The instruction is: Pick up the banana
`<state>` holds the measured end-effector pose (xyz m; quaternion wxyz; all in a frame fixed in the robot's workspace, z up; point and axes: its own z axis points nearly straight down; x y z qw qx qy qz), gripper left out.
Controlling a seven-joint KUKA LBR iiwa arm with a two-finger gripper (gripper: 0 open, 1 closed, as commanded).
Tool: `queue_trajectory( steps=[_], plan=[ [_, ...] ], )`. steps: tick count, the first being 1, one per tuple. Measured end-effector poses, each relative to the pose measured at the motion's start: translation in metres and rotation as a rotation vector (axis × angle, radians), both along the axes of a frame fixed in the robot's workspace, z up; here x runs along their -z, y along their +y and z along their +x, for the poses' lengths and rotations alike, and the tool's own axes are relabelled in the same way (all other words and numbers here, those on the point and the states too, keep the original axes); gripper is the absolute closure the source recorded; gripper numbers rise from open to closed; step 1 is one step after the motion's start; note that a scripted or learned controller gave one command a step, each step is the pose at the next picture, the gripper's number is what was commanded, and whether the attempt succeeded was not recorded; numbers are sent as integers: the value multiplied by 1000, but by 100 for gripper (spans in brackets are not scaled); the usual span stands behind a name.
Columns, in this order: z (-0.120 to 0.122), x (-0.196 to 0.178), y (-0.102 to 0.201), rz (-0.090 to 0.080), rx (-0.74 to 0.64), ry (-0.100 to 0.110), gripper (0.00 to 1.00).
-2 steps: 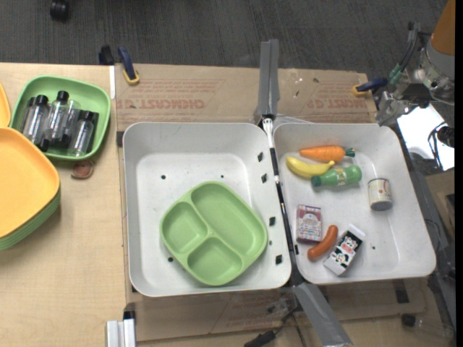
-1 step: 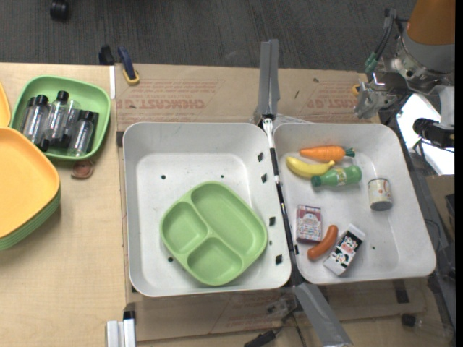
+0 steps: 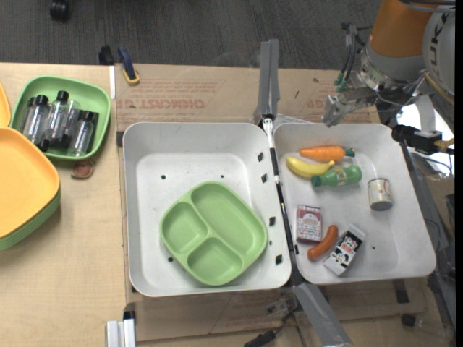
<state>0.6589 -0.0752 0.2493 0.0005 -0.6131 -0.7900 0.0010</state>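
The yellow banana (image 3: pixel 308 168) lies in the right bin (image 3: pixel 405 259), near its far left corner. An orange carrot (image 3: pixel 323 152) touches it on the far side, and a green bottle (image 3: pixel 337 176) lies against its right end. My gripper (image 3: pixel 338 111) hangs above the bin's far rim, up and to the right of the banana and apart from it, with nothing in its grasp. The arm's orange band (image 3: pixel 402 22) rises behind it at the top right.
The right bin also holds a small can (image 3: pixel 379 194), a pink card box (image 3: pixel 309 223), a sausage (image 3: pixel 323 242) and a black-and-white carton (image 3: pixel 343 251). A green divided plate (image 3: pixel 213 231) lies in the left bin (image 3: pixel 145 157). A green tray of bottles (image 3: pixel 61 118) and orange plates (image 3: pixel 25 186) sit far left.
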Motion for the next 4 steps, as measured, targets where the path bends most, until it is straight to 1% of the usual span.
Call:
queue_trajectory(
  steps=[1, 2, 3, 4],
  plan=[
    [0, 58, 47, 1, -339, -1, 100],
    [0, -34, 46, -1, 145, -2, 100],
    [-32, 59, 47, 1, -281, 0, 100],
    [0, 58, 8, 0, -197, -3, 100]
  ],
)
